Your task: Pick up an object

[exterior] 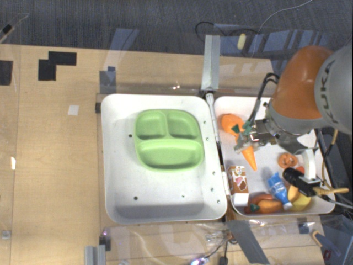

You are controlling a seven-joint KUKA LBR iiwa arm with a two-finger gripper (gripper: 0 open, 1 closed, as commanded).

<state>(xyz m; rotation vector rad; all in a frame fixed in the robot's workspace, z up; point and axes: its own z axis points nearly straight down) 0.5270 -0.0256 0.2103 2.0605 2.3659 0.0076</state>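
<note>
- Across the pale wood worktop [49, 164] two shallow white bins sit side by side, their inner rims touching along a metal strip; beyond the worktop's far edge lies dark grey carpet [110, 10] with a thin cable.
- Black tape marks [55, 64] sit near the worktop's far left corner.
- The left bin [118, 203] holds a green divided plate [168, 138], lying flat near the bin's middle, with bare white floor on all sides of it.
- The right bin [234, 206] holds the smaller things: an orange fruit [230, 121] near its far left corner, a toy carrot [250, 157] just beside it pointing toward the near edge, and a small carton [238, 179] against the left rim.
- Along the near edge of the right bin lie a reddish-orange piece [266, 205], a blue packet [277, 186] and a yellow piece [300, 201], crowded together; a small orange round item [287, 160] lies toward the right rim.
- The grey arm [309, 87] with its orange band reaches in from the right and covers the bin's far right corner.
- The gripper [249, 136] hangs between the orange fruit and the thick end of the toy carrot; I cannot tell how far the fingers are parted or whether they hold anything.
- Open floor in the right bin is a small patch between the carrot and the carton and blue packet.
</note>
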